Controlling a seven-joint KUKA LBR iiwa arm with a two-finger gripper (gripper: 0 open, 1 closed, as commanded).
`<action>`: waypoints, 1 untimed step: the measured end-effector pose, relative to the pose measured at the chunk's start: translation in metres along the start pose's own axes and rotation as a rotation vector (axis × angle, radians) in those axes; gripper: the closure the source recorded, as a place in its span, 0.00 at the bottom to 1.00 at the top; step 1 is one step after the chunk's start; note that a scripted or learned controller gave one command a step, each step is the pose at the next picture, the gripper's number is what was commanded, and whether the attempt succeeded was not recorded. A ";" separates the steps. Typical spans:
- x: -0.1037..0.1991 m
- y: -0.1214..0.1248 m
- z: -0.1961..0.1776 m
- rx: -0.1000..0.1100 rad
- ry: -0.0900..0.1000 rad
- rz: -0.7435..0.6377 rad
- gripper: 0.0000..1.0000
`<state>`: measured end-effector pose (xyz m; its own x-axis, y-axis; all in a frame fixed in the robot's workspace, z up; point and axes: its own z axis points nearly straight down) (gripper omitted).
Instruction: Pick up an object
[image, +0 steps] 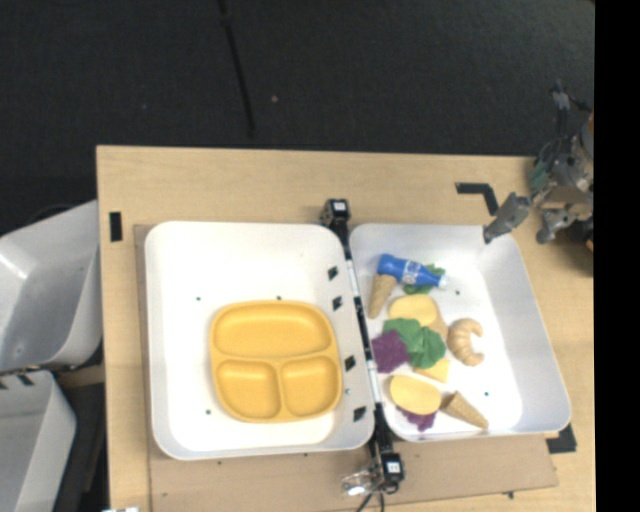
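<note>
- Claw sits at the far right, over the top-right corner of the right bin; can't tell its state from this angle, nothing seen in it.
- Right bin holds the toy food in a cluster on its left half: blue bottle, cone, croissant, green piece, purple grapes, second cone.
- Left bin carries a yellow divided tray.
- Both bins rest side by side on the wood worktop.

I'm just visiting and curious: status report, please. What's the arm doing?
Gripper at right bin's far corner, holding nothing. Toy food piled in that bin, croissant nearest. Yellow tray in left bin.
</note>
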<state>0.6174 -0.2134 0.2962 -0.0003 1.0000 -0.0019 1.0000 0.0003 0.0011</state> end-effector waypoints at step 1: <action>0.046 -0.047 0.131 0.014 0.006 0.001 0.00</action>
<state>0.5710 -0.1677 0.1652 0.0011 1.0000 0.0041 0.9999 -0.0011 -0.0124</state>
